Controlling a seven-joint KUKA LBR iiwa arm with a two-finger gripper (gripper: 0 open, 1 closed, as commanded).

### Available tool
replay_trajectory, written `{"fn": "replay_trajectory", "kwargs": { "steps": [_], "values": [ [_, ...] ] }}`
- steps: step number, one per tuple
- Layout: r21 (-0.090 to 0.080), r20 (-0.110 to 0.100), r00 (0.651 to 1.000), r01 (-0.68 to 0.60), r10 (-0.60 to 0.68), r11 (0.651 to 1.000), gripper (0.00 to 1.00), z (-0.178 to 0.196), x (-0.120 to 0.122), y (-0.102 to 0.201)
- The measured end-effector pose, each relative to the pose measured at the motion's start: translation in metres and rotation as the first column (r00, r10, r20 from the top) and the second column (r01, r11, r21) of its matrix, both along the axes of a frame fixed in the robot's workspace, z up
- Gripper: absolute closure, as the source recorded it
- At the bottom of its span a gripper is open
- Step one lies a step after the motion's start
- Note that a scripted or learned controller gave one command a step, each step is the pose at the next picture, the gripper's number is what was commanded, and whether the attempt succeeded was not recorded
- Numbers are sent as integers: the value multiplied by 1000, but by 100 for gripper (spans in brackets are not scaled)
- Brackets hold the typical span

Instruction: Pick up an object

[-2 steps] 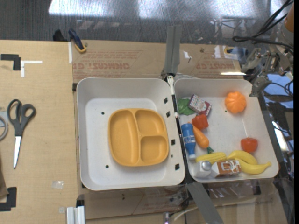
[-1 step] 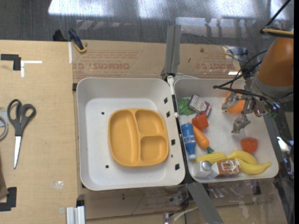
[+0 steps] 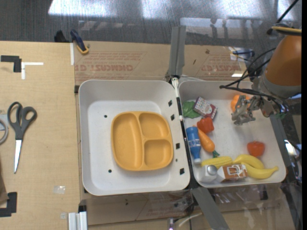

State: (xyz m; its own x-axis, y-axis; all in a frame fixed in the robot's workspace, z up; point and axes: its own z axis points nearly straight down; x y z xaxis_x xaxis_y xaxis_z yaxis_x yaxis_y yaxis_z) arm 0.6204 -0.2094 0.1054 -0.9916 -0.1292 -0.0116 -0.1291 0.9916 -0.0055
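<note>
My gripper hangs over the back right part of the right bin, under the orange band of the arm. A small orange object lies just left of it, partly hidden by the gripper body. Further objects lie in the same bin: a red tomato, two yellow bananas, a small carton, a blue bottle, a carrot, a red pepper, a red-and-white packet and a green item.
The left bin holds a yellow divided plate. Scissors lie on the wooden bench at the far left. Cables hang beside the arm near the right bin's back rim.
</note>
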Motion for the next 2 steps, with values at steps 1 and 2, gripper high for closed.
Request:
{"fn": "replay_trajectory", "kwargs": {
  "steps": [1, 2],
  "values": [
    [5, -5, 990, 140, -140, 990, 100, -11, 30, 85],
    [2, -4, 994, 111, -111, 994, 100, 138, 23, -5]
  ]
}}
